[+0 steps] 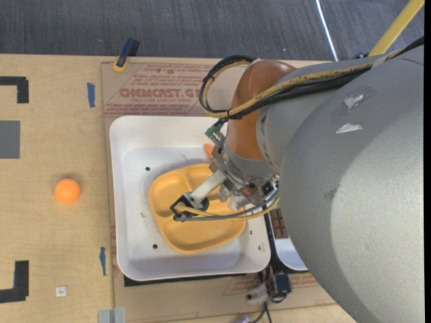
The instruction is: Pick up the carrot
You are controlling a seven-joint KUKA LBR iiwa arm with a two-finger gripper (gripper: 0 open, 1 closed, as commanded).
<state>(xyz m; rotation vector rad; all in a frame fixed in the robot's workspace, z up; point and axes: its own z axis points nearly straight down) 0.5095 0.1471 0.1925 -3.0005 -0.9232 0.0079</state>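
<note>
A small orange sliver (pixel 209 151), which looks like the carrot, peeks out at the left edge of the wrist, over the far side of the left white bin (pixel 131 180); the arm hides the rest of it. A yellow divided plate (pixel 195 231) lies in the middle of that bin. My gripper (pixel 236 180) hangs low over the plate's far right part, right beside the orange sliver. The wrist covers the gripper from above, so whether anything sits in it cannot be told.
An orange ball (pixel 67 190) rests on the bench, left of the bin and outside it. A blue and yellow clamp (pixel 126 52) sits at the board's far edge. The right bin (pixel 291 256) shows just a corner under the arm.
</note>
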